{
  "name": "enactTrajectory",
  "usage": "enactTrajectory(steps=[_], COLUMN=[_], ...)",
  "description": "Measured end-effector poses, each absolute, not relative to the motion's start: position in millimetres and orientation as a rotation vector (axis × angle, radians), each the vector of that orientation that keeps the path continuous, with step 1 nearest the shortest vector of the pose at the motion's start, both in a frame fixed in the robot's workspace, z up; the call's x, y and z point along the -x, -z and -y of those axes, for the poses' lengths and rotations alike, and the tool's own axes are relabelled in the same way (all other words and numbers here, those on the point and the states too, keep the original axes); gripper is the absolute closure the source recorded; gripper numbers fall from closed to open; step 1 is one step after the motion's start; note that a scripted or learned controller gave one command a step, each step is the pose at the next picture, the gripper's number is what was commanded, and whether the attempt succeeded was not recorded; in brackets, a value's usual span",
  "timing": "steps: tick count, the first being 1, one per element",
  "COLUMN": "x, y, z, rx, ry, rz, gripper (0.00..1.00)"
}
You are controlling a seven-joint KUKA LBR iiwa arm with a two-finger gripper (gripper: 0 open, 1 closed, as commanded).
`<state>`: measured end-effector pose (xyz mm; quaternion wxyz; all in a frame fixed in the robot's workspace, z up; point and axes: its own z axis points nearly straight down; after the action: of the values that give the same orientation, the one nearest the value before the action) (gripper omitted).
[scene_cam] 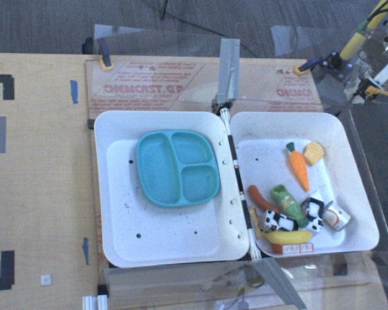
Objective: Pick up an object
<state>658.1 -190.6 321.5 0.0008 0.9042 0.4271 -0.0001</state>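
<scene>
Lying in the right bin [355,173], toward its lower half, is a loose cluster of small toys. An orange carrot [299,166] with a green top sits upper in the group, just beside a yellow-orange block [313,152] at its right. Below them, a red sausage-like piece [258,197] slants near the bin's left wall, and a green vegetable toy [286,201] lies next to it. Two black-and-white cow-patterned pieces [278,221] sit close to the green toy, one on each side of its lower end, with a small white can [336,218] at the far right of the cluster. A yellow banana [288,236] lies along the bottom, beneath the cow pieces.

The left bin [113,192] holds a teal divided plate [178,166] with three compartments, resting flat in its upper middle.

At the upper right of the frame, off the bench [32,173], sits hardware with yellow and black parts [368,37]; the gripper's state cannot be told from this view.
</scene>
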Motion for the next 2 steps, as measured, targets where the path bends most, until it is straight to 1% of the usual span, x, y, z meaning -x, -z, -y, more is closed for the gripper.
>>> enactTrajectory(steps=[1, 2], x=[-658.1, -657.8], y=[-321.2, -201.1], z=[190.5, 146.8], rx=[-2.840, -2.845], ry=[0.001, 0.003], rz=[-1.342, -1.337], gripper=[0.00, 0.00])
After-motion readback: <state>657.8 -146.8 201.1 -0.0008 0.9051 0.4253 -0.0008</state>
